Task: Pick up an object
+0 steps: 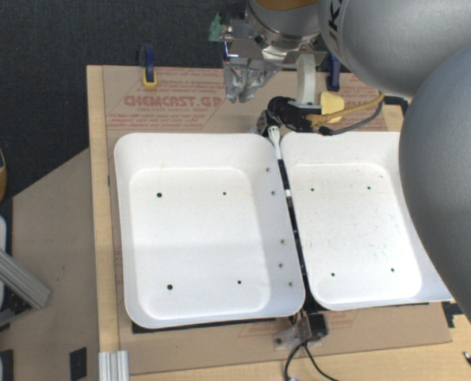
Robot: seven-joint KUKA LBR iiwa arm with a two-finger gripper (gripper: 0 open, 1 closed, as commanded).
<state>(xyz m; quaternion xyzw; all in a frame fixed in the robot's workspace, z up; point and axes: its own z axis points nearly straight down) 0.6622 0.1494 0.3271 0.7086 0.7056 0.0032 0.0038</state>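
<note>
You have two bins side by side on the surface (180, 105): the left bin (124, 213) and the right bin (426, 284), their inner rims touching down the middle. The hand (242, 86) hangs behind the left bin's far right corner, above the surface. A clamp (148, 66) sits at the far edge, left of the hand. A cable (307, 359) lies at the near edge, before the seam between the bins
</note>
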